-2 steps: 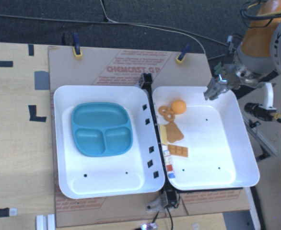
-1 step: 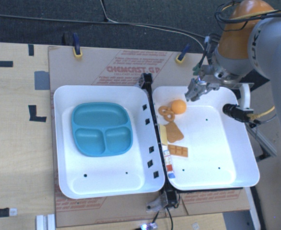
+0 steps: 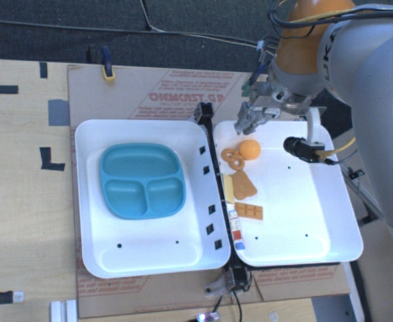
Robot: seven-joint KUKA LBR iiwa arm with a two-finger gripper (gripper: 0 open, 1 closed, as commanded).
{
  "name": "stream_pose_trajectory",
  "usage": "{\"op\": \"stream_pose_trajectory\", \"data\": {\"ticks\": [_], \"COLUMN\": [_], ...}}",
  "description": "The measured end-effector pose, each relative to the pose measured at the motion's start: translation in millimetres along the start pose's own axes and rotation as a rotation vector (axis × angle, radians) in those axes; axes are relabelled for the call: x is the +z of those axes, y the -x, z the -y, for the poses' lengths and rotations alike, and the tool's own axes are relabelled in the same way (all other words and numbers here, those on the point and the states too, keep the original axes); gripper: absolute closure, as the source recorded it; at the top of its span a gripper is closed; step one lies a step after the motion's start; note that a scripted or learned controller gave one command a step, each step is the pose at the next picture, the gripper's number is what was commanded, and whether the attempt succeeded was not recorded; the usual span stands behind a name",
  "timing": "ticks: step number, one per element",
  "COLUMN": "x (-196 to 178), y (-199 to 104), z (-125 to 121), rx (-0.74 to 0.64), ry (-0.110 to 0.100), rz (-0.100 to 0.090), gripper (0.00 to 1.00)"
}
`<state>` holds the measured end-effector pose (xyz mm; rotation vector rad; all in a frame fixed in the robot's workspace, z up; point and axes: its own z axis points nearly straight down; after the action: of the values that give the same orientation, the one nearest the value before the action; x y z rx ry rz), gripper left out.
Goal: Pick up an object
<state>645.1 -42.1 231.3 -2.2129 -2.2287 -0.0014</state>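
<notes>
Presently the gripper [image 3: 250, 121] is held just above the orange ball [image 3: 250, 149] in the right bin [image 3: 330, 240], presumably for descent. Finger state cannot be told; nothing is seen gripped.

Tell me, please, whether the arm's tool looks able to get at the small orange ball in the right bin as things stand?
Probably yes. The tool hangs just above the small orange ball, with nothing over it. A tan pretzel-shaped piece crowds the ball's left side and might catch a finger.

Orange ball [image 3: 250, 149], pretzel [image 3: 233, 157], toast-like slice [image 3: 243, 185], waffle [image 3: 249, 211], clustered along right bin's left side
</notes>
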Motion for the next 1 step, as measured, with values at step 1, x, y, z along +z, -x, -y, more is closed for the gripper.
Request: {"op": "stream_pose_trajectory", "data": {"ticks": [1], "x": [7.4], "y": [-60.9], "z": [1.8], "rx": [0.000], "ry": [-0.001], "rz": [0.000], "gripper": [1.00]}}
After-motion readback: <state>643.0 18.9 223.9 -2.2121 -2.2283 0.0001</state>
